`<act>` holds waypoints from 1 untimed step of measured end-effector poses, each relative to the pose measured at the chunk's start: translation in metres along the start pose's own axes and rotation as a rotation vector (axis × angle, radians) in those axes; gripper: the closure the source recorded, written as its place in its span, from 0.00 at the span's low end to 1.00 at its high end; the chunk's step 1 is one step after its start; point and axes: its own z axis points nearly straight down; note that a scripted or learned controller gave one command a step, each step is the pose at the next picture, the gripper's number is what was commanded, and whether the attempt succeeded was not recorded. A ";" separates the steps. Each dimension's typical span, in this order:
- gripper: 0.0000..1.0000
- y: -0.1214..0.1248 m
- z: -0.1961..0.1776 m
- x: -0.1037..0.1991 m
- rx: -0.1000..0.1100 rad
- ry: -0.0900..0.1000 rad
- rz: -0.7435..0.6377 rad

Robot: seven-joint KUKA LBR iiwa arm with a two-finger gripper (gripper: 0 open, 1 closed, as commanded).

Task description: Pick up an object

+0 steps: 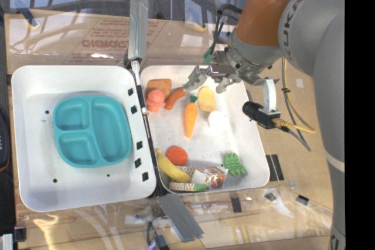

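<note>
Two fingers of my gripper (205, 76) hang spread and bare over the far end of the right bin (253, 143), with nothing between them. Just under them lies a yellow lemon (206, 99), and beside it a carrot (190, 118) points down the middle of the bin. Toward the far left corner sit a pink toy (154, 100), a brown slice (160, 86) and a red sausage (174, 99), all crowded together. A white egg (217, 121) rests near the right wall.

At the near edge I see a tomato (177, 156), a banana (171, 168), a printed pack (206, 178) and a green block (234, 164). The left bin (26, 143) carries a teal tray (91, 129).

I judge the lemon the nearest target. It looks like a light, hard plastic toy, smooth and rounded, so it could squirt out of a loose pinch. I would close across its narrow middle, fingers straddling the short axis. The carrot touches or nearly touches its lower left side, so a finger coming down there may nudge it.
</note>
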 end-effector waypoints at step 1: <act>0.00 0.009 0.085 -0.024 0.000 0.000 -0.163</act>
